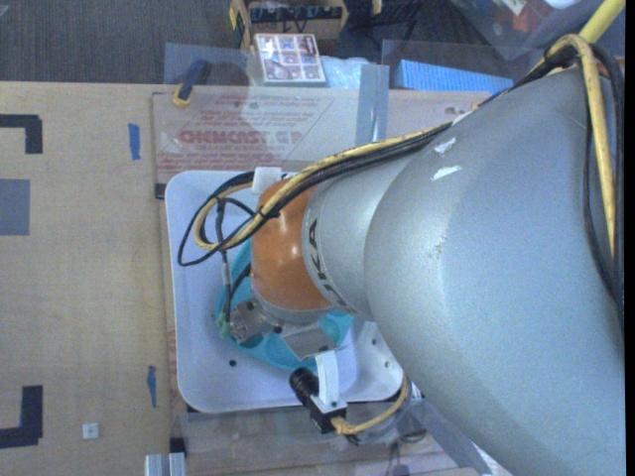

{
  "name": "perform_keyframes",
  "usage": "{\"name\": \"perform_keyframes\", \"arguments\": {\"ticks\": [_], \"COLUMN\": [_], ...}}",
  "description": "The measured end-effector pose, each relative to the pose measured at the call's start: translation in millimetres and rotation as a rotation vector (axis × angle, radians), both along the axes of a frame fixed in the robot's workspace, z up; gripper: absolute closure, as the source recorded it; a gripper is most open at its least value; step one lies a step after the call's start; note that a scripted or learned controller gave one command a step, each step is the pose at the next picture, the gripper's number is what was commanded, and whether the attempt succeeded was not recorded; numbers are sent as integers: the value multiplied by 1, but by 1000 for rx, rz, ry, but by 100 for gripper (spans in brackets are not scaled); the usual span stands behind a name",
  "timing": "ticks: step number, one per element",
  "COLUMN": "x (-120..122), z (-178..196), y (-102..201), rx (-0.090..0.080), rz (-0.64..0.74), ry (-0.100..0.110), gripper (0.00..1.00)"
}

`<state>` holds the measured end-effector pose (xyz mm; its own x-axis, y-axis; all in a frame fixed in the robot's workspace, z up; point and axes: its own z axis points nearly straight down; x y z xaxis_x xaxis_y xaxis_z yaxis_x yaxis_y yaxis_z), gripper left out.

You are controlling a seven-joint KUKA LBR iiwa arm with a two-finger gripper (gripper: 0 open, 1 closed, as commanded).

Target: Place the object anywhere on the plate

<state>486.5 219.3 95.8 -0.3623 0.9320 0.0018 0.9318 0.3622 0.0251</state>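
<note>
A teal plate lies in the white bin; just a crescent of its rim shows from under the arm. My gripper hangs straight down over that plate, beneath the orange wrist band, and its lower end is hidden by the wrist. The grey arm covers the right half of the view. The object for the plate is hidden from me, and I cannot tell whether anything is held.
Black and yellow cables loop off the wrist over the bin's left part. A clear sheet with red lettering lies behind the bin. A cardboard box stands further back. Bare wooden bench lies to the left.
</note>
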Motion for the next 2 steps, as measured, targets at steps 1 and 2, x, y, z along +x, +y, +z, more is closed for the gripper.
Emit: {"name": "perform_keyframes", "arguments": {"ticks": [1, 2], "x": [-1, -2], "z": [163, 163], "y": [-46, -45], "rx": [-13, -13], "rz": [138, 139], "ry": [21, 22], "gripper": [100, 0]}}
